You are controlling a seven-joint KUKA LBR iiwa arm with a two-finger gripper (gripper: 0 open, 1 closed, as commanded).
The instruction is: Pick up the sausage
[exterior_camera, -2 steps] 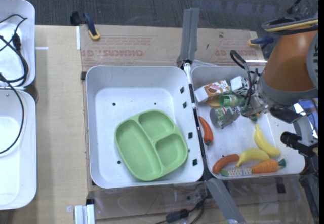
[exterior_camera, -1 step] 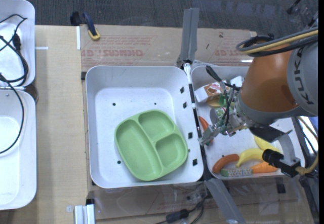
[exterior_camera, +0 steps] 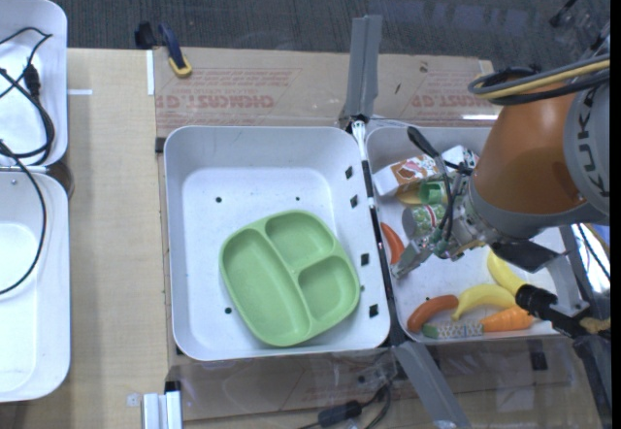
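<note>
The sausage point(exterior_camera: 431, 310), a short orange-red piece, lies near the front edge of the right bin point(exterior_camera: 427, 138). My gripper point(exterior_camera: 415, 254) hangs over the left half of that bin, pointing down and to the left. It is a little behind and to the left of the sausage, apart from it. Nothing shows held in it. The arm's orange band point(exterior_camera: 529, 160) and grey wrist cover the bin's middle and right side.
A red elongated piece point(exterior_camera: 392, 243) lies against the right bin's left wall, close to the gripper. A banana point(exterior_camera: 485, 298), a carrot point(exterior_camera: 506, 320), a second yellow piece point(exterior_camera: 505, 272) and packets point(exterior_camera: 417, 175) crowd the right bin. The left bin point(exterior_camera: 194, 223) holds a green divided plate point(exterior_camera: 289, 277).
</note>
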